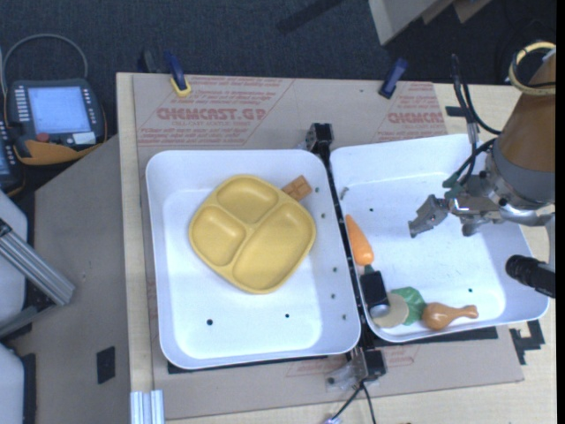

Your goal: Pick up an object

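1. Gripper [426, 219] hangs over the right bin [415, 162], mid-bin, above bare white floor. Nothing between its tips; can't tell from this angle whether it's spread or closed.
2. Candidate objs sit along the right bin's near-left side: orange carrot [358, 240] vs the divider wall, black block [372, 287] just below it, green piece [410, 299] w/ a tan disc [395, 312] touching, and a tan drumstick-shaped toy [446, 313] just beside.
3. To do it well, I'd judge: go for the carrot or drumstick, since each has some free floor on one side. Align the tips across the narrow width, not lengthwise. Carrot hugs the wall, so approach needs clearance on that side.
4. The green/tan/black cluster is crowded; a grab there risks nudging neighbours.
5. Left bin [177, 263] holds a yellow divided plate [252, 232], small brown block [297, 187] at its far edge.
6. Bins rest on a cardboard-covered bench [221, 109]; dark floor beyond, teach pendant [55, 113] far left.
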